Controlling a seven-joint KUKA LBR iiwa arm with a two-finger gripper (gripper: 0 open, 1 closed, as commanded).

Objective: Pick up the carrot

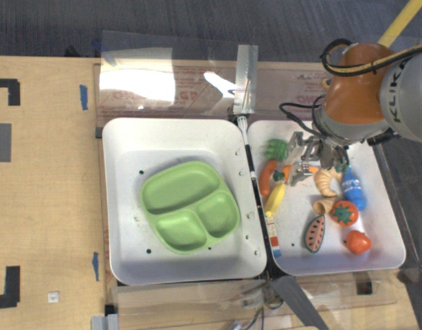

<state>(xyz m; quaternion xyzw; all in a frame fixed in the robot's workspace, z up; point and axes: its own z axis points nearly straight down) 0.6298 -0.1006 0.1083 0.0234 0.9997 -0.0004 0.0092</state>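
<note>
Two shallow white bins are sitting side by side on the bench, and we are looking down on them at a slant. The left bin (121, 150) is holding a green divided plate (190, 205) with three compartments. The right bin (386, 205) is holding a scatter of toy foods. The grey arm with its orange band (355, 81) is reaching in from the right, and its gripper (302, 162) is hanging low over the upper left part of the right bin.

We are seeing the carrot (267, 177), orange with a green leafy top (277, 148), lying near the bin's left wall, just beside the gripper. We cannot tell whether the metal fingers are open or closed, nor whether they are touching the carrot. A yellow corn cob (274, 199) is lying just below the carrot. Further right we are seeing a croissant (327, 181), a blue bottle (353, 190), a tomato (344, 213), a watermelon slice (314, 232) and a red-orange fruit (358, 242).
</note>
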